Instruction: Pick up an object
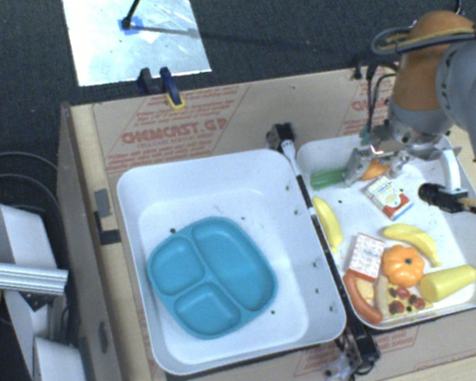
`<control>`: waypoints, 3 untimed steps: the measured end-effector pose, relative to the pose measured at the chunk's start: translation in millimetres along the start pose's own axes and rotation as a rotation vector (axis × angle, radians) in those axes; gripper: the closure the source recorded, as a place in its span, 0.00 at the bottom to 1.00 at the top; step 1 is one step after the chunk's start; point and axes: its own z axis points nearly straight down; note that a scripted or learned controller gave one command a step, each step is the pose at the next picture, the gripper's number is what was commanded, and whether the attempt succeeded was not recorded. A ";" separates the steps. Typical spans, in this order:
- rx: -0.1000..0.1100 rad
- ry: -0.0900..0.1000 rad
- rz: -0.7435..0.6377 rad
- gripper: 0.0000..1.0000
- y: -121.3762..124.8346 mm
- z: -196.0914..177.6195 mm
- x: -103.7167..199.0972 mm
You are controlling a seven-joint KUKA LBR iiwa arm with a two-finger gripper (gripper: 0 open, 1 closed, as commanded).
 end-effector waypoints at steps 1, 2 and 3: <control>-0.001 -0.005 -0.001 0.00 -0.1 -0.2 7.6; -0.002 -0.005 -0.001 0.00 -0.1 -0.3 10.4; 0.000 0.001 0.000 0.00 0.1 -0.2 0.6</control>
